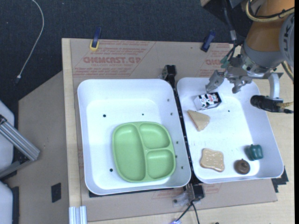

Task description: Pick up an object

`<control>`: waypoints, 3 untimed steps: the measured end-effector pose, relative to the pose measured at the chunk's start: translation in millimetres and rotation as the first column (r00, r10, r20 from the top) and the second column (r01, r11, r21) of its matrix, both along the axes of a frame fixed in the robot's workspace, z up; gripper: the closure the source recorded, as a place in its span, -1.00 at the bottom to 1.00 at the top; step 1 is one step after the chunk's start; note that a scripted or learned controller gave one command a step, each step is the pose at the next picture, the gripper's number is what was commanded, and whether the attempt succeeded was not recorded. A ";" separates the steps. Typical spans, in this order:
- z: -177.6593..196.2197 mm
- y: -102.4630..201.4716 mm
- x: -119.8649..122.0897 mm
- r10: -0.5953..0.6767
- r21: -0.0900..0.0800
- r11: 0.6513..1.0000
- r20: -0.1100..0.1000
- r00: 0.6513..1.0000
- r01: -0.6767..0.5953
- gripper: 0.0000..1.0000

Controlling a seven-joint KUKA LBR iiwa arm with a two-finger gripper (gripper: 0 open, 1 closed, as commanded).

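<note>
Two bins — five small objects

A single camera hangs fixed above the tabletop, looking down at a slant. It sits far enough back to take in both white bins whole, plus dark floor beyond the far edge.

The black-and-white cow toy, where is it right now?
The small black-and-white cow toy lies in the right white bin, near its far left corner, just beyond the tan wedge and below the gripper.
</note>
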State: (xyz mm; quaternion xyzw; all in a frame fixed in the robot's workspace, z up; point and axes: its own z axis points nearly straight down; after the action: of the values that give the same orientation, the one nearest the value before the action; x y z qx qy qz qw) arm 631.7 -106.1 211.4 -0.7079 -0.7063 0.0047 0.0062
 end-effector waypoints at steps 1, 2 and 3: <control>8.2 0.2 2.9 0.003 -0.002 1.000 0.014 1.000 -0.003 -1.00; -32.3 2.4 5.4 0.003 -0.002 1.000 0.013 1.000 -0.003 -1.00; -91.7 -0.6 11.9 0.002 -0.002 1.000 0.010 1.000 -0.002 -1.00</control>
State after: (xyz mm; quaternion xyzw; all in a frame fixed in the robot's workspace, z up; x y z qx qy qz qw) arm 643.6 -106.7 119.7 -0.7070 -0.7072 0.0016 0.0020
